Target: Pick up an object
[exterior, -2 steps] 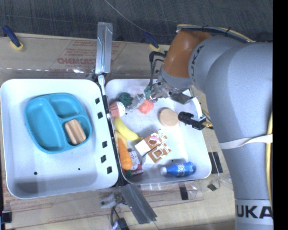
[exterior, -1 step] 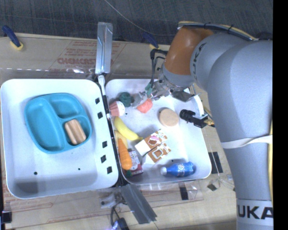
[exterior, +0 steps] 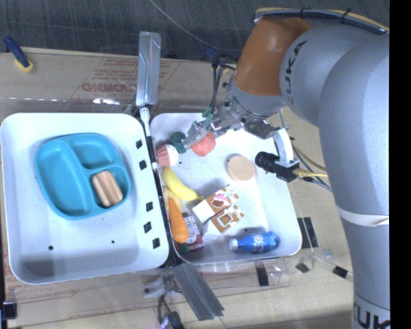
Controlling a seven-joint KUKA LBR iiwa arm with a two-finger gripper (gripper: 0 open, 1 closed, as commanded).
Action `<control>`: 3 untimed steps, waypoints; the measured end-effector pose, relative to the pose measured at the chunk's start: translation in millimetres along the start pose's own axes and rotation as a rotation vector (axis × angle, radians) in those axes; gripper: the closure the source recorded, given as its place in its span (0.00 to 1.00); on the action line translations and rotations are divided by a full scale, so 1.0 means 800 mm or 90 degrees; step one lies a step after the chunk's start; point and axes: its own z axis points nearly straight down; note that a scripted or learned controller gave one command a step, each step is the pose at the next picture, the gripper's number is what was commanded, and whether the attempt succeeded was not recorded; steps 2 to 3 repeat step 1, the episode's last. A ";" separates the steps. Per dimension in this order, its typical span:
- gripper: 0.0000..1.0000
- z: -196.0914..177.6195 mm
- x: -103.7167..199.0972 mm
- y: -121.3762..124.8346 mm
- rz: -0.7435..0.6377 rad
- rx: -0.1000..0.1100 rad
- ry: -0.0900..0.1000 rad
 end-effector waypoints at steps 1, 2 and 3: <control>1.00 0.007 0.026 -0.003 0.214 0.008 0.002; 1.00 0.007 0.026 -0.003 0.214 0.008 0.002; 1.00 0.007 0.026 -0.003 0.214 0.008 0.002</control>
